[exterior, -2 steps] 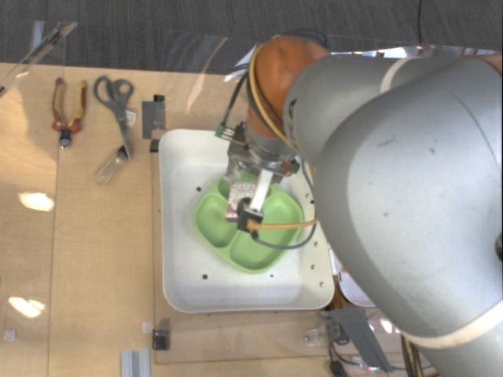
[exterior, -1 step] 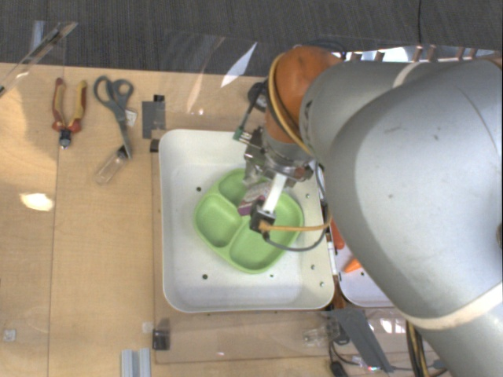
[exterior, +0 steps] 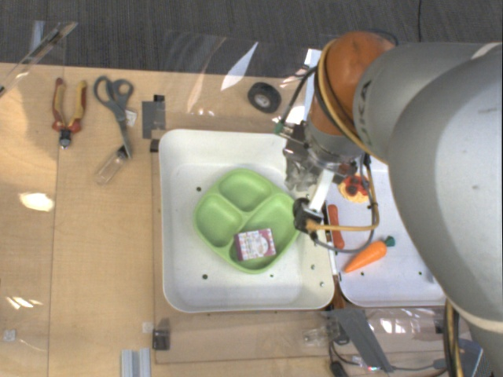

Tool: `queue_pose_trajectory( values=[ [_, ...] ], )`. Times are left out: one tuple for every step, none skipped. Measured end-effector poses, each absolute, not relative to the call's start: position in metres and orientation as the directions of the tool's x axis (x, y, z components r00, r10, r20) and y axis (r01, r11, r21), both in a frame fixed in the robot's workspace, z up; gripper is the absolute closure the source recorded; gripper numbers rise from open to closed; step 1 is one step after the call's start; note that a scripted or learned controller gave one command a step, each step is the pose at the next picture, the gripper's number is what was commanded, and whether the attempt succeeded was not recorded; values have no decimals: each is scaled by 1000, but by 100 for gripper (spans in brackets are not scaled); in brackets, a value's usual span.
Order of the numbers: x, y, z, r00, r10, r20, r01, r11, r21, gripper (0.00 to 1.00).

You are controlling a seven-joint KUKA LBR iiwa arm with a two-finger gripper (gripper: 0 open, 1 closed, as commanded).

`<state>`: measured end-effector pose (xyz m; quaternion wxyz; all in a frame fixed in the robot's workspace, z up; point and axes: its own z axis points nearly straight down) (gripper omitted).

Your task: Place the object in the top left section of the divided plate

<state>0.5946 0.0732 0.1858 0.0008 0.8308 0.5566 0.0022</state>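
Box (exterior: 255, 244) lies in the plate (exterior: 236, 188), below-left of the pincer (exterior: 297, 181), whose opening is unclear.

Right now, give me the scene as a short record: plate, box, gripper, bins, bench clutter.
plate: green divided plate, in the left bin
box: small pink-and-white box, lying in the plate's section nearest the view's bottom edge
task state: box not in the top left section
gripper: gripper over the left bin's right side, beside the plate's right edge, apart from the box
right bin: right bin holds a carrot
bench: pliers, scissors, tape roll, all outside the bins
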Motion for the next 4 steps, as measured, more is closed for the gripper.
queue_pose_trajectory(
  values=[
    [571, 121, 302, 227, 974, 3, 974, -227, 6, 100],
    [573, 190, 338, 169, 986, 1, 986, -169, 3, 100],
    [601, 235, 338, 109, 994, 0, 994, -109, 2, 100],
    [648, 235, 436, 44, 999, 1, 999, -44, 3, 100]
  ],
)
